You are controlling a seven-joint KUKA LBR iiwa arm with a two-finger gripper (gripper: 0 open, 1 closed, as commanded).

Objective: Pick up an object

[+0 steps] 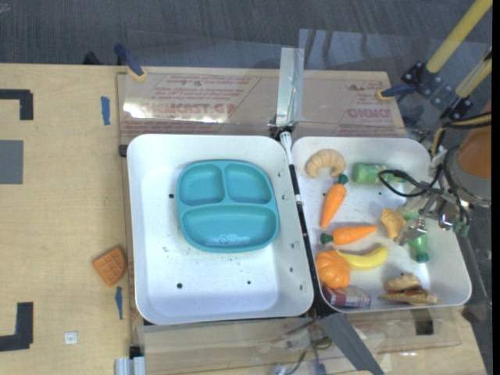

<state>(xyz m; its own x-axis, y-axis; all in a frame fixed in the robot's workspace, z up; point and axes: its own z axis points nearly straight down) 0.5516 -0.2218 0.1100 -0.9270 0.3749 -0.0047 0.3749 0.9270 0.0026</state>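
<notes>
Jaws (pixel 416 229) of unclear state above glossy plastic toy food, beside smooth teal divided plate (pixel 227 206).

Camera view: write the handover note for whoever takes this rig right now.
Gripper: low over the right bin, at its right side, between the yellow piece and the green piece. Finger state cannot be told; nothing is seen held.
Right bin: croissant, two carrots, banana, orange pumpkin, green block, a brown item at the front.
Left bin: teal divided plate.
A waffle piece lies on the bench, outside the bins.
Done: no pick seen.
Left: grasp and lift one object.
</notes>
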